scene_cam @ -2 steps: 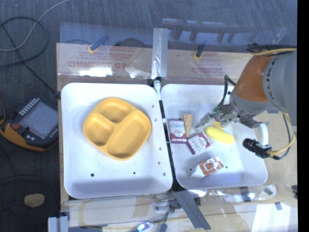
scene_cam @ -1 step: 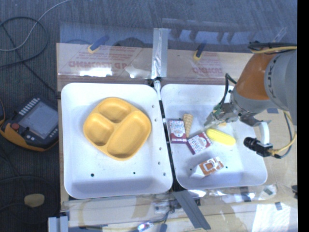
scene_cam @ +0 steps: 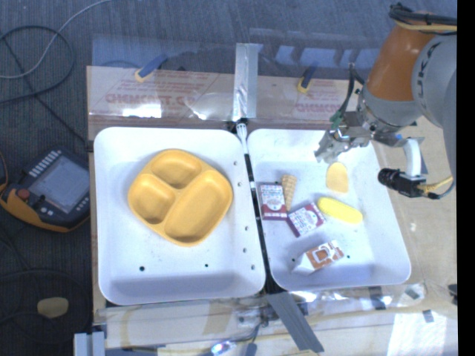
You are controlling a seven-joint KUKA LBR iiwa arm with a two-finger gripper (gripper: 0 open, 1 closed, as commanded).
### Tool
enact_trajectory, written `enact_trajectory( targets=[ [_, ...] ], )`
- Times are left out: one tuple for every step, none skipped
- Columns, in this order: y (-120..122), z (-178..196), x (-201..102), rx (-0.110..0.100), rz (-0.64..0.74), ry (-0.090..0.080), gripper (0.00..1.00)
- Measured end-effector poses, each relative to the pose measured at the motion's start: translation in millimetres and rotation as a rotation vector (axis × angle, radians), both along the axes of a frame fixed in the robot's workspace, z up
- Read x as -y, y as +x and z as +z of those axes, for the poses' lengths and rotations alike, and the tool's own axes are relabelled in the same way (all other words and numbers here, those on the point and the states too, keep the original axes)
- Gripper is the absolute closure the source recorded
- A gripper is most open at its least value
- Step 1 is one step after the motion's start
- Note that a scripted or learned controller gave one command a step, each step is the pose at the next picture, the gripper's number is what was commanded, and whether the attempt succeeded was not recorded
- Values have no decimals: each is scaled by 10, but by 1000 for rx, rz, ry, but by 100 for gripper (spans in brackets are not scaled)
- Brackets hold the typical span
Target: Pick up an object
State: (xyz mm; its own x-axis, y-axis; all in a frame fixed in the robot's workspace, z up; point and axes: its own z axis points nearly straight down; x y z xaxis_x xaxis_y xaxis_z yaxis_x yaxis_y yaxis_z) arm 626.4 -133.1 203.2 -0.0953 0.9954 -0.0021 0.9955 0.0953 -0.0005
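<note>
Camera view: fixed above the bench, looking down at a slant on both bins.
Left bin [scene_cam: 111, 273]: holding a yellow divided plate [scene_cam: 179, 196] with three compartments, sitting near its centre.
Right bin [scene_cam: 386, 262]: holding the loose candidates for the pick.
Candidates: a pale yellow wedge [scene_cam: 338, 177] at the far right; a yellow oblong piece [scene_cam: 340, 211] just nearer than it; a cone-shaped item [scene_cam: 288, 188] toward the left; three small packets [scene_cam: 304, 219] lying between the centre and the near side.
Arm: reaching in from the right, its orange band [scene_cam: 393, 65] sitting above the wrist.
Gripper [scene_cam: 329, 148]: hovering over the far part of the right bin, just on the far side of the pale yellow wedge and apart from it.
Hand state: the fingers are appearing slightly parted, though the view is too coarse to be sure; nothing is showing between them.
Step in hand: approach, with no object yet taken.
Likely target: the pale yellow wedge, being the nearest item to the fingertips.
Next move: shifting a little toward the near side to centre over the wedge, descending with fingers straddling it, closing, then lifting.
Risk: the wedge is lying flat and close to the oblong piece, so a closing finger may be nudging either one aside.
</note>
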Motion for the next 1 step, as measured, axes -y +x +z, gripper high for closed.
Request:
enact_trajectory(
  targets=[
    [-3,-3,4,-1,-1,-1,0]
  ],
)
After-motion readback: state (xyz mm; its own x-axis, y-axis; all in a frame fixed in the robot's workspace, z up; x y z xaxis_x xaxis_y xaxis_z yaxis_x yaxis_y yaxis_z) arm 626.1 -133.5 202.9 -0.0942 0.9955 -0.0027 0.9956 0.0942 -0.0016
